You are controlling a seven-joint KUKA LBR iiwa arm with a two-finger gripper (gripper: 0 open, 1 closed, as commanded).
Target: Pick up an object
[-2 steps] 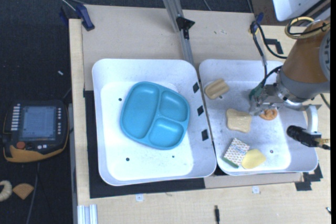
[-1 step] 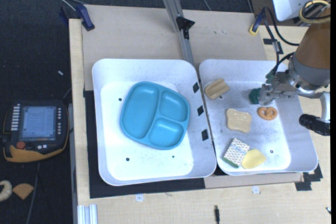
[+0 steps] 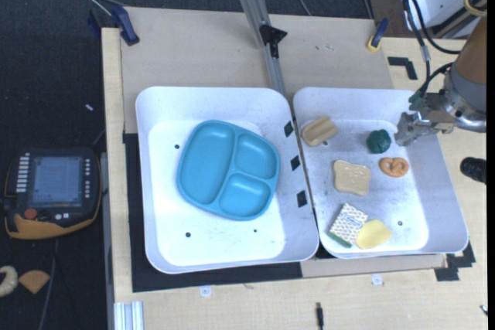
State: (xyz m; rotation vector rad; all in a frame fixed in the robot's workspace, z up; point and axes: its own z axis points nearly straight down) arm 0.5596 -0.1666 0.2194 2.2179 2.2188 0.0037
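Near edge of the pale wooden desk [image 3: 232, 305] is bare board, with a black mat showing under the bins. Just above it, in the right white shallow bin [image 3: 445, 189], lie a yellow lemon-shaped piece [image 3: 373, 234] and a checkered green-and-white packet [image 3: 347, 222], the two touching at the bin's near left corner. Further up sits a tan toast-slice piece [image 3: 352, 177]. Right of that is a small orange pretzel-shaped piece [image 3: 394, 166]. A dark green round object [image 3: 378, 141] sits just above-left of the pretzel. A beige bread-roll-shaped piece [image 3: 318, 130] lies near the bin's far left side.

Left white shallow bin [image 3: 155, 189] carries a light blue plastic divided plate [image 3: 228, 169] with three compartments, set roughly at centre and turned at an angle.

Arm reaches in from the right; the grey metal hand [image 3: 410, 127] is over the far right part of the right bin, just beside the dark green object and above the pretzel. Nothing visible between its fingers; how far they are apart cannot be told.

A grey handheld control pendant with screen [image 3: 52, 185] lies on the dark floor left of the desk. Blue clamps [image 3: 124, 25] grip the desk's far edge.
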